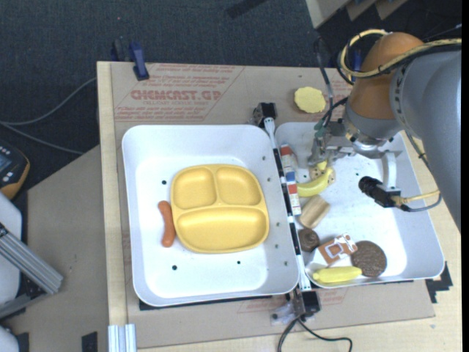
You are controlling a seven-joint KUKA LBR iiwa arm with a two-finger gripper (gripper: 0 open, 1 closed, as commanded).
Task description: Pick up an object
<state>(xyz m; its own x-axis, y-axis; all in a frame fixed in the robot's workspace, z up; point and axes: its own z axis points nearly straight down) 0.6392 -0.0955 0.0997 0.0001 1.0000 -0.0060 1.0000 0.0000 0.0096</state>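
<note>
Banana [316,183] looks to be the piece in play, lying in the right bin [418,229] hard against its left wall, just under the pincer [320,155]; from where I stand I cannot tell whether that pincer is spread or closed, since the wrist and cables crowd over it. The grey arm [432,94] leans in from the right, its orange band [381,75] well above the bin. Just below the banana sits a tan block [314,212]; further down come a dark round cookie [308,239], a small white and orange packet [338,250], a brown disc [368,258] and a second yellow piece [337,274]. The left bin [139,196] holds a yellow divided plate [218,208] with a sausage [166,223] beside it; a yellow lump [310,100] rests on the desk [183,94] outside both bins. To my eye the grasp is not yet proven; the sensible course is to come straight down across the banana's narrow width, clear of the bin wall and the tan block; close firmly, then lift slowly, watching that the fruit rises too.
</note>
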